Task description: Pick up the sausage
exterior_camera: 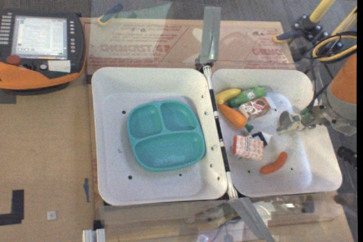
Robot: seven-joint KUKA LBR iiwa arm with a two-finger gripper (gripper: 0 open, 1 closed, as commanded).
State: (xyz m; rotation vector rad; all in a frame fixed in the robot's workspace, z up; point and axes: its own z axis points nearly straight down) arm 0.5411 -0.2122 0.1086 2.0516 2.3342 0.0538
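The sausage [273, 162] is found lying flat in the right bin [323, 178], toward its near side, tilted on a diagonal and clear of the other items. The small red-and-white carton [248, 147] lies just beside it, to its left. The gripper [290, 121] is positioned over the same bin, above and slightly right of the sausage, with nothing seen between its fingers; whether they are spread or closed cannot be told at this size. It is judged that the approach is best made from directly above, fingers set across the narrow width at mid-length. The carton is to be avoided. The teal plate [165, 135] in the left bin [108, 178] is not involved.
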